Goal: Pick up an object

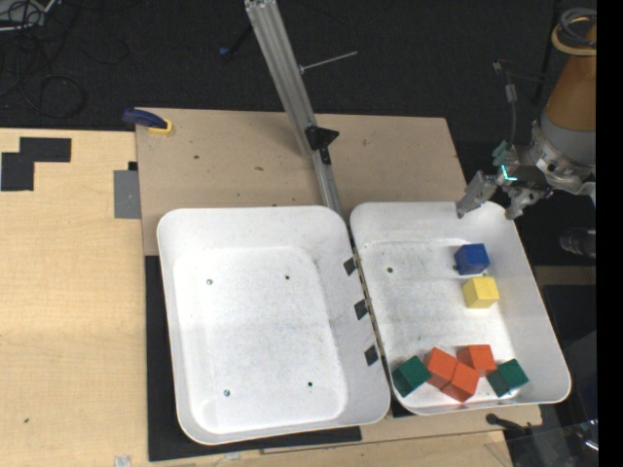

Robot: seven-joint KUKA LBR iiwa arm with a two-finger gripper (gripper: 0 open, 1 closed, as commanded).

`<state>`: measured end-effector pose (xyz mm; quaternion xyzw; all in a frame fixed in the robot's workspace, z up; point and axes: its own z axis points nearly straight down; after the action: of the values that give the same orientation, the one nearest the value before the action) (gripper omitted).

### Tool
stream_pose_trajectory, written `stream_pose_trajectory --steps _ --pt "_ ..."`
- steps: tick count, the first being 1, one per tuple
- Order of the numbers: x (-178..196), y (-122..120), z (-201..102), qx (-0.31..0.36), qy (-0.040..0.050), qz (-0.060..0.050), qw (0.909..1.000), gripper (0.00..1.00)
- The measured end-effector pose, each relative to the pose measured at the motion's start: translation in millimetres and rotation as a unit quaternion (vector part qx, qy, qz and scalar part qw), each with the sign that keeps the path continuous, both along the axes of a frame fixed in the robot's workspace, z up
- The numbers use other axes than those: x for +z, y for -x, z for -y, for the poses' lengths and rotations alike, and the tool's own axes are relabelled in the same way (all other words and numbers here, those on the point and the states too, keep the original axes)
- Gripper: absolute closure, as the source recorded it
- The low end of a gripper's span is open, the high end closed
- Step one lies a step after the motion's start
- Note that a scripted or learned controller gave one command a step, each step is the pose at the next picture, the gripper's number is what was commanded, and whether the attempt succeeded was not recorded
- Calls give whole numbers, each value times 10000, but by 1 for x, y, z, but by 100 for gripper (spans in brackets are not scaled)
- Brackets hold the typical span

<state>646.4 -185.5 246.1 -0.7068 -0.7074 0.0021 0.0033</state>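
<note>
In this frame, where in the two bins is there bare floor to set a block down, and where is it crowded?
The left bin shows bare floor from wall to wall. In the right bin, the far-left stretch beside the divider, left of the blue cube and yellow cube, is free. Its near end is crowded: green blocks and orange blocks cluster there. The pincer hovers over the far rim.

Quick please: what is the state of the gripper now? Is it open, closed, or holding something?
Gripper: open, holding nothing, above the far right corner of the right bin.
</note>
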Motion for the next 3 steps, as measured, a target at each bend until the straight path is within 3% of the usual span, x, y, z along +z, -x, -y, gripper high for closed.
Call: stream_pose_trajectory --steps 1,3 --pt "3 -1 -1 19 7 20 10000 0" --pt "-94 -12 -13 17 -2 -1 10000 0"
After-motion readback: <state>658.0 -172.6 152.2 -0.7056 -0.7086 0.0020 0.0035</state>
